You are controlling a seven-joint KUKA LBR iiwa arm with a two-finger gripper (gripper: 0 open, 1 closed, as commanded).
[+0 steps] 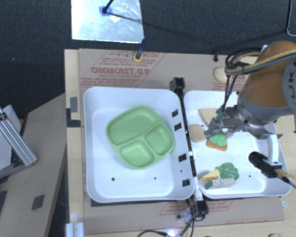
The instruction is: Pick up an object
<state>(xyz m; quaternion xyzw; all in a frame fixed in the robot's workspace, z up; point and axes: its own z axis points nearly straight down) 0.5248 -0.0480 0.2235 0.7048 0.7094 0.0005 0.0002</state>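
Observation:
In the right bin (237, 98) lie several toy foods. An orange piece with a green top (218, 141) sits near the bin's middle, and my gripper (214, 128) hangs right over its upper edge. A round beige piece (196, 133) rests against the left wall, just left of the gripper. A flat tan slice (206, 115) lies behind the gripper, partly hidden by it. Near the front wall sits a green leafy piece (228, 171) with a yellow wedge (211, 175) and a small patterned block (222, 182).
The left bin (96, 181) carries a green divided plate (139, 136). A black divider with clips (183, 132) runs between the two bins. The arm's grey and orange body (271, 90) covers the right bin's back right part.

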